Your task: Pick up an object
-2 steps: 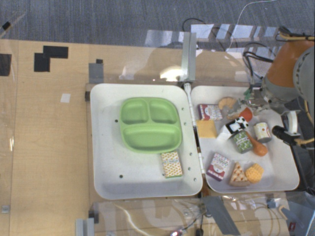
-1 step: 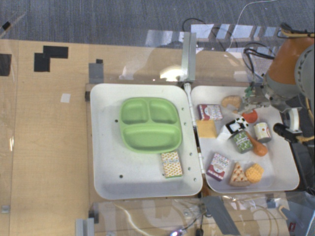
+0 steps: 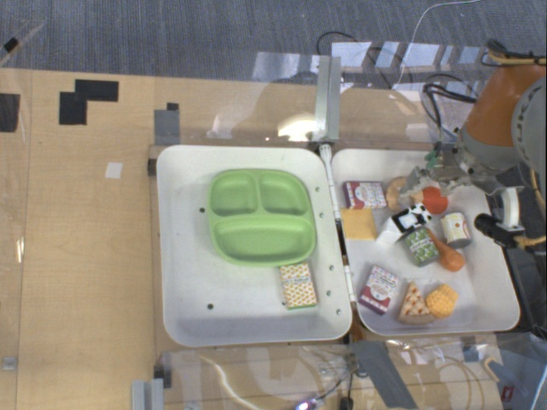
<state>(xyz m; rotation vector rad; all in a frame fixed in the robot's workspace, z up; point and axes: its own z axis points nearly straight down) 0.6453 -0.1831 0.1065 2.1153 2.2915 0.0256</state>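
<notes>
A: White plastic, two shallow bins side by side on the wooden bench. The left white bin holds a lime-green three-compartment tray, with a small patterned card packet just beside the tray's near right corner.

B: And the right white bin?

A: Crowded. A maroon snack box at the far left, a yellow cheese square next to it, a red-and-white carton nearer, then a pizza-slice toy touching an orange waffle-textured round. Mid-bin: a green pouch, an orange carrot toy, a small white cylinder can.

B: Gripper?

A: The grey two-finger gripper sits low over the far part of that bin, just beside a red tomato-like ball. Jaws: cannot tell how they stand.
</notes>
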